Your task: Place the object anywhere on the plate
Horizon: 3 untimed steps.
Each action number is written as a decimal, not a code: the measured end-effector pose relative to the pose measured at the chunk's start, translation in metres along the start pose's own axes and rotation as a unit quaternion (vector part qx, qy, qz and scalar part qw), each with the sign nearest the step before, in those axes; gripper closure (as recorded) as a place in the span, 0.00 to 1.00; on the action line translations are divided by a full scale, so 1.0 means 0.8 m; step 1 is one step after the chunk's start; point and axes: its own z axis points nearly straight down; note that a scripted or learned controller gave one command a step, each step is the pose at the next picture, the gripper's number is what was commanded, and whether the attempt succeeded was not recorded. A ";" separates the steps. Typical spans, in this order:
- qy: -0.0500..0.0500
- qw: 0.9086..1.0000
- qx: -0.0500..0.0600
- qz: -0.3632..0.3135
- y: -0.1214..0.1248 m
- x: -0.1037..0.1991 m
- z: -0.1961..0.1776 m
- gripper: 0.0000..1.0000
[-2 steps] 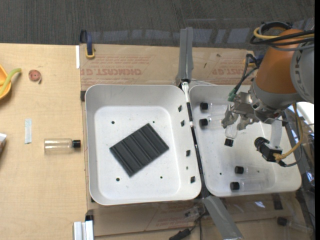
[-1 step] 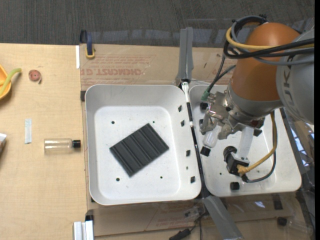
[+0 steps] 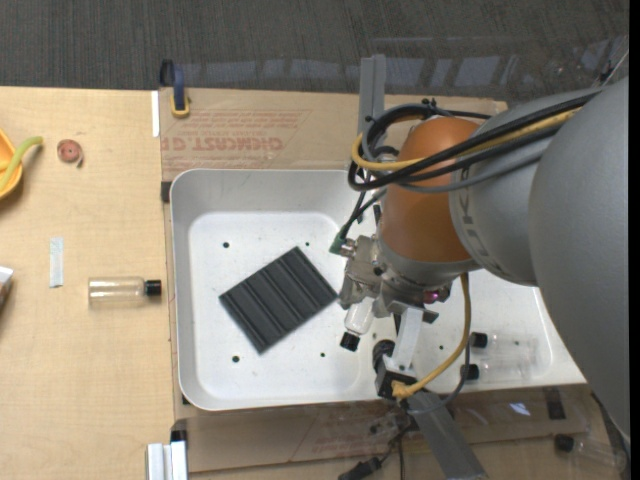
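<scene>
Smooth white bin holds a ribbed dark rectangular plate.

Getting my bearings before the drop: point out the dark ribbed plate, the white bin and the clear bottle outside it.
dark ribbed plate [image 3: 278, 298]: camera view, middle of its top.
white bin [image 3: 213, 366]: camera view, bare floor near its left wall.
clear bottle [image 3: 118, 289]: camera view, middle of its body.

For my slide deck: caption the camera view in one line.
The gripper hangs right of a dark ribbed rectangular plate lying askew in a shallow white bin.
</scene>
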 end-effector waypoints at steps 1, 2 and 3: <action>0.000 1.000 -0.001 -0.001 -0.032 0.091 -0.004 1.00; 0.001 1.000 -0.001 0.029 -0.052 0.148 0.128 1.00; 0.000 0.989 0.000 0.146 -0.005 0.058 0.125 1.00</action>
